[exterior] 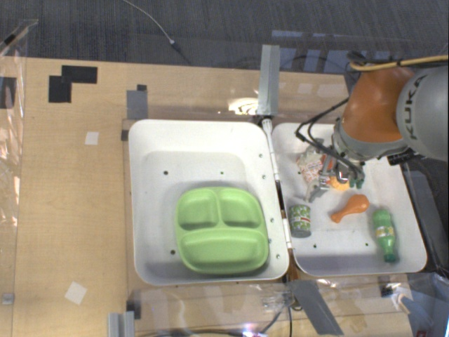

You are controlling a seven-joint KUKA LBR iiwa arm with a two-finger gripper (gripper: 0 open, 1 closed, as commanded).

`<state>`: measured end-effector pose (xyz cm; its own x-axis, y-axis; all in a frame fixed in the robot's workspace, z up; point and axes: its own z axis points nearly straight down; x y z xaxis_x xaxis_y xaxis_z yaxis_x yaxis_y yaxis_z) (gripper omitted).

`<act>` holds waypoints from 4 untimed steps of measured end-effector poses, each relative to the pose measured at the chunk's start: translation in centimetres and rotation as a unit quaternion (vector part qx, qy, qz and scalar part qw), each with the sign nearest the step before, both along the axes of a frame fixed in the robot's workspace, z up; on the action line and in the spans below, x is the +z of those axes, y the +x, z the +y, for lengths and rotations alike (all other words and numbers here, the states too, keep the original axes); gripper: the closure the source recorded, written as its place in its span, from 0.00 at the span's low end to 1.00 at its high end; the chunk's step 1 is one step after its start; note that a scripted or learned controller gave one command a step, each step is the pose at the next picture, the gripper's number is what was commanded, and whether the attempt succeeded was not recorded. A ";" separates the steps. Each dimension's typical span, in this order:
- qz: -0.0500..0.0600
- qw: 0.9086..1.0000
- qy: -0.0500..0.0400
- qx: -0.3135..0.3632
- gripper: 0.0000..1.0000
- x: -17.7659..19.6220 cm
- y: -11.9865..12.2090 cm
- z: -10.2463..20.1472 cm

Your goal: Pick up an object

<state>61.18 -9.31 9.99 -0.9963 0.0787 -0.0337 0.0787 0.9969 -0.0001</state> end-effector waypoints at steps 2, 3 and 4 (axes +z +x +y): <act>0.010 0.988 0.006 -0.154 1.00 8.9 -0.4 8.5; 0.013 0.998 0.001 0.061 1.00 8.6 -8.2 13.0; 0.014 0.999 0.005 -0.043 1.00 8.9 -11.4 25.2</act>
